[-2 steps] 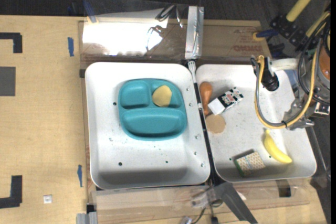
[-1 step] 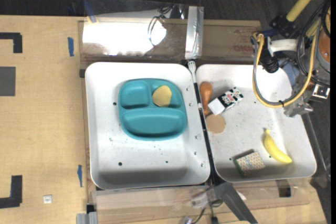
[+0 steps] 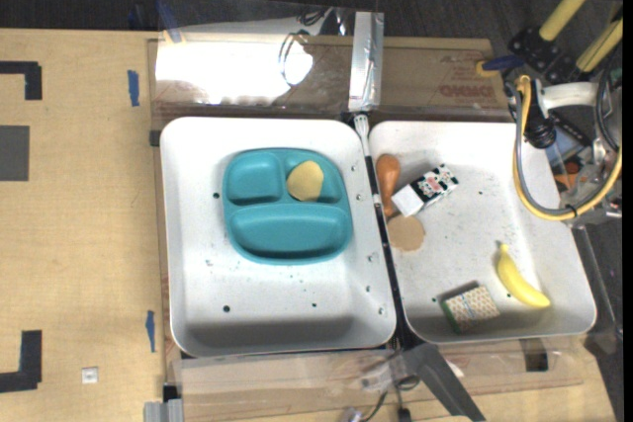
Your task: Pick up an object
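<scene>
The right bin (image 3: pixel 477 148) holds several loose items. An orange sausage-shaped piece (image 3: pixel 387 173) lies at its left wall, beside a small white and black box (image 3: pixel 425 190). Just below them rests a tan round disc (image 3: pixel 406 233). A yellow banana (image 3: pixel 518 279) lies near the front right, and a small patterned block (image 3: pixel 470 306) sits to its left. In the left bin (image 3: pixel 277 323) a teal divided plate (image 3: pixel 287 237) carries a yellow-tan round object (image 3: pixel 305 180) in its upper right compartment. Part of the arm (image 3: pixel 584 138), with yellow cables, shows at the right edge.
A clear plastic sheet with a taped edge (image 3: pixel 262 64) stands behind the left bin. Brown cardboard (image 3: pixel 69 212) covers the bench to the left. Yellow hoses loop over the right bin's right rim (image 3: pixel 529 183).
</scene>
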`<state>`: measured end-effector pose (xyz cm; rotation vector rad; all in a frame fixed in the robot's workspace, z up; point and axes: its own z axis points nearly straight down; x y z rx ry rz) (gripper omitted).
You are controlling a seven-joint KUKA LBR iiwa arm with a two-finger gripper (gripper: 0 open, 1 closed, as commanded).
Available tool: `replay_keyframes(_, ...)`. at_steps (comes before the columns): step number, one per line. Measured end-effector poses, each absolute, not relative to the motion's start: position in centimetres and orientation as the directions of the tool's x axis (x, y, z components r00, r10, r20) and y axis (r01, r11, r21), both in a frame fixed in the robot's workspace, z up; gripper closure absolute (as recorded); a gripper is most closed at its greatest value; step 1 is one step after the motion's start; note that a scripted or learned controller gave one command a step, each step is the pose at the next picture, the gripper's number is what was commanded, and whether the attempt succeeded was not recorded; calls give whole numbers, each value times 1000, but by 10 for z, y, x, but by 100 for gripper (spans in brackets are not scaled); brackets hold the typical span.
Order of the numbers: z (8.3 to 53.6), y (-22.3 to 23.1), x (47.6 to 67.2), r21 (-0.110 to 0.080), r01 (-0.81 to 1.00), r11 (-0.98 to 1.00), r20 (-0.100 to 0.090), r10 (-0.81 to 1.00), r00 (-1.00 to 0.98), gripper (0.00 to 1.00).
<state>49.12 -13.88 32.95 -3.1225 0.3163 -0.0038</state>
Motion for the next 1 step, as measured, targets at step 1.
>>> replay_keyframes(1, 336, -145, 488, -5, -208, -978, 1, -208, 978, 100)
